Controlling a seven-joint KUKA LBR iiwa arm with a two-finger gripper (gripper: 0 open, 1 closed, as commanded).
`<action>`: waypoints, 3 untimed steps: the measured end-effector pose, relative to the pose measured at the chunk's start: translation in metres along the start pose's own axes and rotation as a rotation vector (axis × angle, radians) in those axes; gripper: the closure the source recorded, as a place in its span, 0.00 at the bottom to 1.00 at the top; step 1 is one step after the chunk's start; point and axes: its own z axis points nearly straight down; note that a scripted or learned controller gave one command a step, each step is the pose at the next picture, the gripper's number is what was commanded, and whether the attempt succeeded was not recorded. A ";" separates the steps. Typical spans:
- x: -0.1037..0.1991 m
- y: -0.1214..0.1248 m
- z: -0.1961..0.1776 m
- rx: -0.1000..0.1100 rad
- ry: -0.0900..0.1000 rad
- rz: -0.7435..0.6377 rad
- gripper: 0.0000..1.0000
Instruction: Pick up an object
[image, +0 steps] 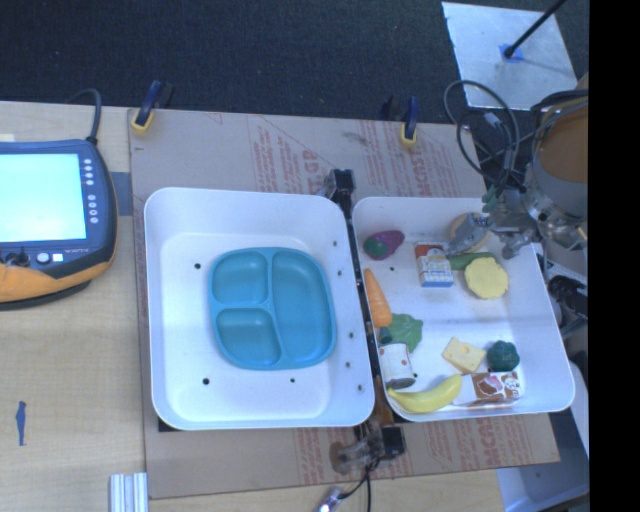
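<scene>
Where the arm reaches in at the upper right of the frame, we see the pincer (497, 232) low over the upper right corner of the right bin (556, 330), though we cannot tell how it is set. Just below it lies a yellow round piece (487, 278), with a small carton (434, 267) to its left. Further left we find a purple piece (383, 243) and a carrot (377, 297). A banana (428, 395) lies along the bin's lower edge. A blue divided plate (272, 307) rests in the left bin (170, 300).
</scene>
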 end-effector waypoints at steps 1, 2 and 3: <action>0.052 0.043 0.117 -0.003 -0.002 -0.003 0.00; 0.051 0.072 0.121 -0.006 -0.002 -0.001 0.00; 0.049 0.073 0.122 -0.006 0.000 0.001 0.00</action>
